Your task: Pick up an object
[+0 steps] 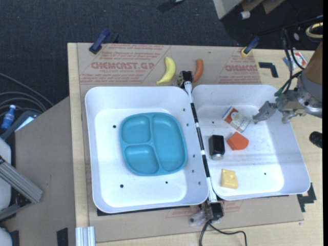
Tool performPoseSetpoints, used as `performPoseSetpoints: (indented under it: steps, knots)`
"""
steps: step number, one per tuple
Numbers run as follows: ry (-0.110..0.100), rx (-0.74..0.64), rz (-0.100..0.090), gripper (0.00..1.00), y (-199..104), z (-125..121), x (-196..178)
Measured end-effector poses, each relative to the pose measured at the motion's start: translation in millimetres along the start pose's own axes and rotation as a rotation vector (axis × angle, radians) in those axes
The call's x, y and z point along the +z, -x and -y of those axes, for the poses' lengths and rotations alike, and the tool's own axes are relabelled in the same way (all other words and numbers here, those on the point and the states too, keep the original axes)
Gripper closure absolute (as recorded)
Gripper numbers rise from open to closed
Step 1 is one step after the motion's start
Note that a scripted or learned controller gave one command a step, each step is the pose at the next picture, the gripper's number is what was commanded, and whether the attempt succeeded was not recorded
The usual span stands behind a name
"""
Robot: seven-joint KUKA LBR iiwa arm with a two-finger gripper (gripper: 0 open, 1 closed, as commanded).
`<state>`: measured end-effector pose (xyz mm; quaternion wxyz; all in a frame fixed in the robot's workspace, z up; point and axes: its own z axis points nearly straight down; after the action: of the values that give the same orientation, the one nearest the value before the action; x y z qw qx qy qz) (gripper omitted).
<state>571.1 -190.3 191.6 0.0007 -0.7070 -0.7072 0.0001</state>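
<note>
Red lettering on the brown board (128, 60) behind the bins reads "CHEMCAST G.P", printed upside-down at the left; a second, partly covered print of the same kind sits behind the right bin (287, 178). A small carton (234, 119) in that bin carries red and white printing too small to read.

Four things lie in the right bin. The carton lies tilted near the back, its long side running from upper left to lower right. Just in front of it sits an orange block (238, 142), roughly wedge-shaped. To its left is a black box (217, 146), long side running front to back. Nearer the front lies a yellow piece (229, 179), squarish and pale.

The gripper (262, 113) hangs above the bin's back right part, just to the right of the carton; whether its fingers are spread or closed cannot be told, and nothing shows between them.

The left bin (102, 188) holds a blue divided plate (152, 143). A banana (167, 70) and an orange carrot (198, 69) lie on the board.
</note>
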Motion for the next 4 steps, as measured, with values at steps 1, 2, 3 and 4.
performPoseSetpoints:
  steps: [1, 2, 3, 4]
  knots:
    - [0.011, -0.001, 0.004, 0.00, -50.8, -51.7, 102.4]
    - [0.011, -0.001, 0.005, 1.00, -50.7, -51.7, 93.1]
    - [0.001, -0.001, 0.000, 1.00, -101.9, -1.8, 6.6]
    - [-0.002, 0.000, -0.001, 1.00, -177.6, 63.4, -52.4]
